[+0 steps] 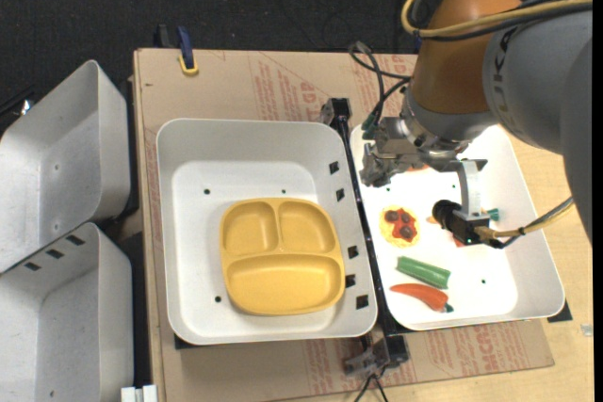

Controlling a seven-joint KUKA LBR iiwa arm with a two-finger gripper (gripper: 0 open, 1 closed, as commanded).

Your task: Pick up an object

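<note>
Three small toy foods lie in the right bin [529, 282]. A yellow slice with dark red spots [399, 224] lies near the bin's left wall. Below it are a green vegetable piece [423, 271] and a red chili pepper [420, 296]. My gripper [379, 167] hangs over the upper left part of this bin, just above the yellow slice and apart from it. I see nothing held in it. A bit of something red-orange [462, 238] peeks out to the right of the slice, mostly hidden by the robot.
The left bin [179, 202] holds a yellow divided plate [281, 255]. A black divider with clips [353, 202] separates the two bins. White angled panels [57, 202] stand at the far left. The grey arm with its orange band [462, 42] covers the right bin's upper part.
</note>
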